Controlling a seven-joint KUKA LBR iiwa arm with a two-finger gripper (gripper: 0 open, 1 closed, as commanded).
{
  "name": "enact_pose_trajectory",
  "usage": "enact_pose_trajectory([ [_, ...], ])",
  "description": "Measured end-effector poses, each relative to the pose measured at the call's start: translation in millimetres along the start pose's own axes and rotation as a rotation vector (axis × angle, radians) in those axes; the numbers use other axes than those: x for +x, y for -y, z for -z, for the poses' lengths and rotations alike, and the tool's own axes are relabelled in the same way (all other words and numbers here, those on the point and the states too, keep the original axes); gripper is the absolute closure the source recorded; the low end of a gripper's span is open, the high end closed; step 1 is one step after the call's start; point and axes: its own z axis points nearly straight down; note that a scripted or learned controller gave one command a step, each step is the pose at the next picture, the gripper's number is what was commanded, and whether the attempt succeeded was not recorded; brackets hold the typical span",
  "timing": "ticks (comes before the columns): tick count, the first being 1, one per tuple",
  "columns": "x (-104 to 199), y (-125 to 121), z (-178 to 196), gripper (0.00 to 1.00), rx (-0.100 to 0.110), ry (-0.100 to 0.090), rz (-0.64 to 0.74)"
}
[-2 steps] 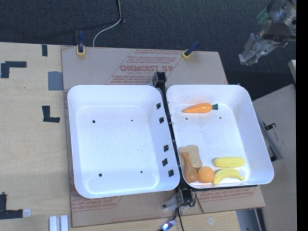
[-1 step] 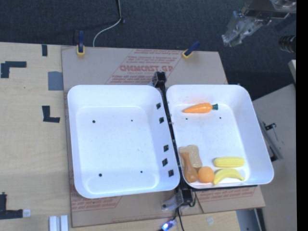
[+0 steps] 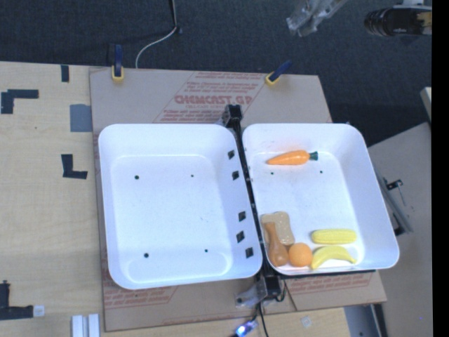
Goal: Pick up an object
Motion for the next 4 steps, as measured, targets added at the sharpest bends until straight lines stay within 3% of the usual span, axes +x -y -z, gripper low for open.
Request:
enact_pose_trajectory([
  [1, 112.0, -11.2, -10.3, 1.00, 0.005, -0.001, 0.003],
  [4, 107.2, -11.7, 20.1, 1.00, 0.006, 0.005, -0.002],
])
